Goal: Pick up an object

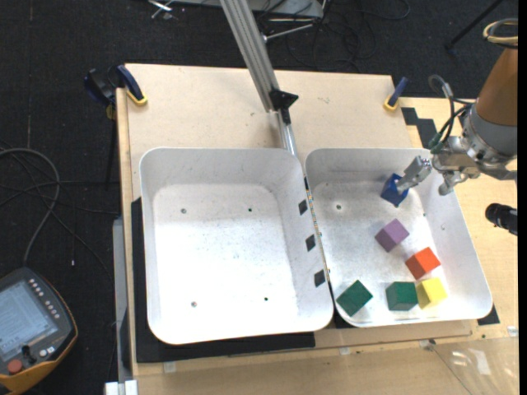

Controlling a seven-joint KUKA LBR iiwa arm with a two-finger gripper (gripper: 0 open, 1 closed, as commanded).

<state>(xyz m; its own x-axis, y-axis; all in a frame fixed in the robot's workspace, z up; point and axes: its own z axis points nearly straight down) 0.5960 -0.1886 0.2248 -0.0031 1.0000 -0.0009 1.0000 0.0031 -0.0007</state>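
One blue block [394,190], touching fingers [414,174]

Left bin [165,179] floor lies open; blocks [403,278] crowd the right bin's [461,245] near-right corner

— Can any text, label, brand or number be read?
— None can be made out; the screen of the handheld pendant [18,318] is too blurred to be read.
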